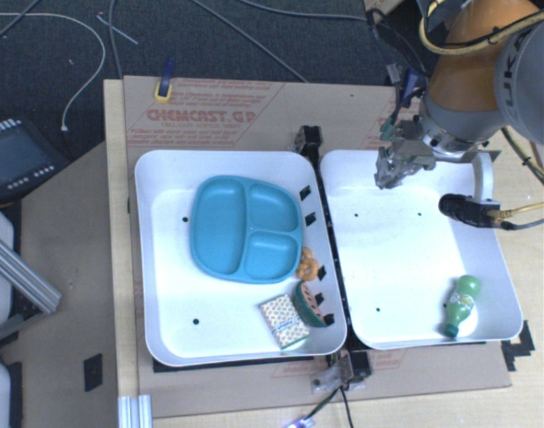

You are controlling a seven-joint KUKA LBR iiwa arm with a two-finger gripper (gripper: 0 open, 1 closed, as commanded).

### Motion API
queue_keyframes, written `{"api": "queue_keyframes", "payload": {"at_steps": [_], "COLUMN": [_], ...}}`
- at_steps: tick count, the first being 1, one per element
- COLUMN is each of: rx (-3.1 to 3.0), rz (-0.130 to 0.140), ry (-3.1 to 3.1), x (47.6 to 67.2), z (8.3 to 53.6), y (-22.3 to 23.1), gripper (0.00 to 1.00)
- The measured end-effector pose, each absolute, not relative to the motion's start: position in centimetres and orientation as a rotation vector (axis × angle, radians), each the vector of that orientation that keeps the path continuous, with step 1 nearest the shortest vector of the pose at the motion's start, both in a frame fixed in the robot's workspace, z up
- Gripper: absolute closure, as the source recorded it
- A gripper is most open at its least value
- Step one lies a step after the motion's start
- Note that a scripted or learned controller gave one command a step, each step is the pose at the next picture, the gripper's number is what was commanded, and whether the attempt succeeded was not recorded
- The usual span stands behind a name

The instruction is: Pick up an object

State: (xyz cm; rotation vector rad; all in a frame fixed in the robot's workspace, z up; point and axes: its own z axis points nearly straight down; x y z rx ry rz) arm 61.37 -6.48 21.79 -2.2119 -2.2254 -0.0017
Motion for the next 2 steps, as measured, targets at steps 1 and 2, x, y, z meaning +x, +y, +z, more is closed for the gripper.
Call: {"api": "queue_keyframes", "payload": {"at_steps": [1, 2], "rx": [-2.212, -2.211], "rz": [0.000, 0.000], "ry": [-2.225, -2.224], "x": [60.2, 59.0], "z": [21.9, 21.1], "y": [-0.1, 5.4], "gripper": [1.00, 1.00]}}
